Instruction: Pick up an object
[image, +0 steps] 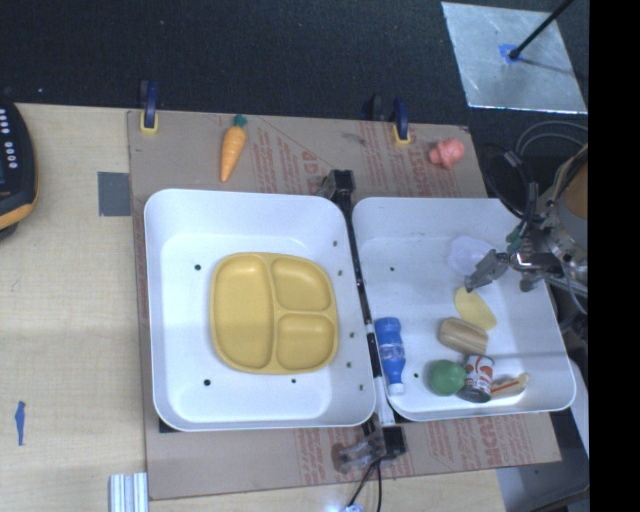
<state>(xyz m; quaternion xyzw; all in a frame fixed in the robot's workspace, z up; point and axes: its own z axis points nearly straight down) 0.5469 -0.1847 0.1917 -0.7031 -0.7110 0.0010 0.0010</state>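
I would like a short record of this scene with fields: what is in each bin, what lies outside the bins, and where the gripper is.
left bin: yellow divided tray
right bin: blue bottle, green ball, tan block, yellow piece, small red and white item
outside bins: toy carrot, pink toy
gripper: over the right bin's right side, fingers spread, nothing between them

We see the gripper (505, 265) over the right bin (420, 225), at its right side. Just below it lie a chip-like piece (474, 308) and a cylinder (462, 335); lower-left rests a ball (446, 376). Far to its left, the left bin (170, 300) holds a divided plate (272, 311).
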